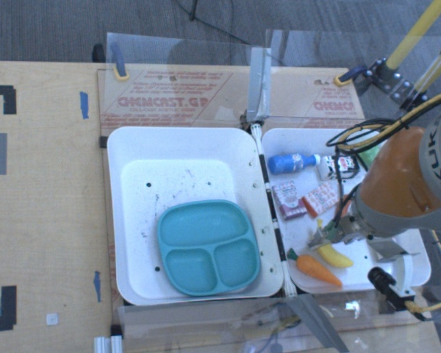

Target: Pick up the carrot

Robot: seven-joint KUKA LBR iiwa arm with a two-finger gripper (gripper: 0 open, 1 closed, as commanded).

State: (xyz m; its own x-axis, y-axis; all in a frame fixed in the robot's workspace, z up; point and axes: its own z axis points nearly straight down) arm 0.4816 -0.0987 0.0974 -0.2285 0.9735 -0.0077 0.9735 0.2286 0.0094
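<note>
Light wooden bench [44,219], marked with black tape pieces [1,99] and blue tape strips [84,105], carrying two shallow white bins side by side, left bin [132,197] and right bin [419,267], with a printed cardboard sheet [169,98] lying behind them.

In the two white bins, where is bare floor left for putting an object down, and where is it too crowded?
The left bin has bare floor behind and left of the teal divided plate. The right bin is crowded: blue bottle, red-and-white packets, banana and carrot, with the hand over them.
</note>
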